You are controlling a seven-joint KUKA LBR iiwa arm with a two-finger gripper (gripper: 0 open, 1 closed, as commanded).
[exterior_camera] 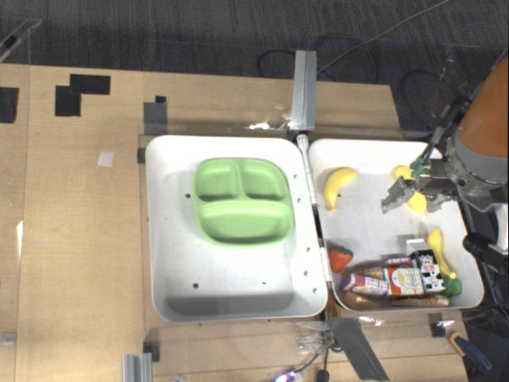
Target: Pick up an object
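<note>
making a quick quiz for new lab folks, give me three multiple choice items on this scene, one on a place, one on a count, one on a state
1. Where does the green divided tray lie?
A. in the left bin
B. in the right bin
C. on the bench outside the bins

2. How many compartments does the tray have?
A. two
B. three
C. five

3. How does the claw stand?
A. over the left bin
B. over the right bin, among the yellow toys
C. parked off the bench

Answers:
1. A, the tray rests in the left bin.
2. B, two small sections sit above one long one.
3. B, the claw is over the right bin, right of the banana.
</note>
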